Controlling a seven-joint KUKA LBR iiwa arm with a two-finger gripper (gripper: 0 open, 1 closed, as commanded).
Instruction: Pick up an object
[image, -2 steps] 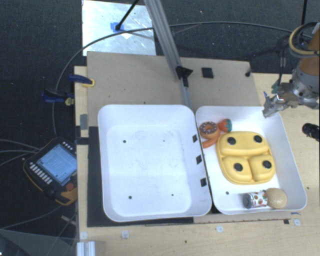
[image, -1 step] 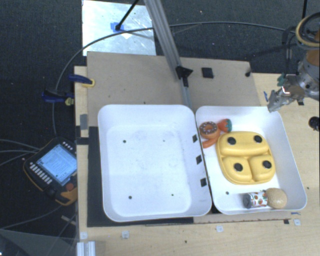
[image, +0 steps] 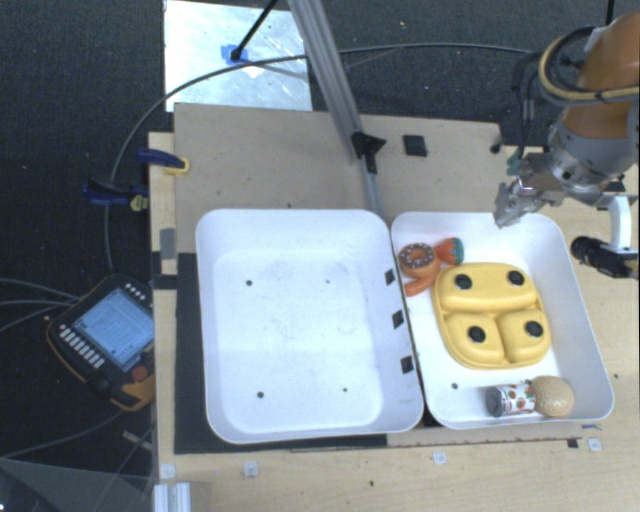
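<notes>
Our gripper (image: 508, 212) hovering over the right bin's (image: 580, 300) far edge, finger state we cannot tell, yellow tray (image: 492, 312) lying mid-bin, can (image: 510, 401) along near edge.

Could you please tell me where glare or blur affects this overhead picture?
In the camera view, the shiny floor patch at top is glared white; the two shallow white bins look nearly washed out; the grey metal gripper is blurred; the yellow moulded plastic tray stays fairly sharp.

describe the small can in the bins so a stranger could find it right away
Look in the right-hand shallow white bin, along its near edge below the yellow plastic tray. The small printed can lies on its side beside a tan, potato-like lump; it alone is cylindrical, with a metal end.
</notes>
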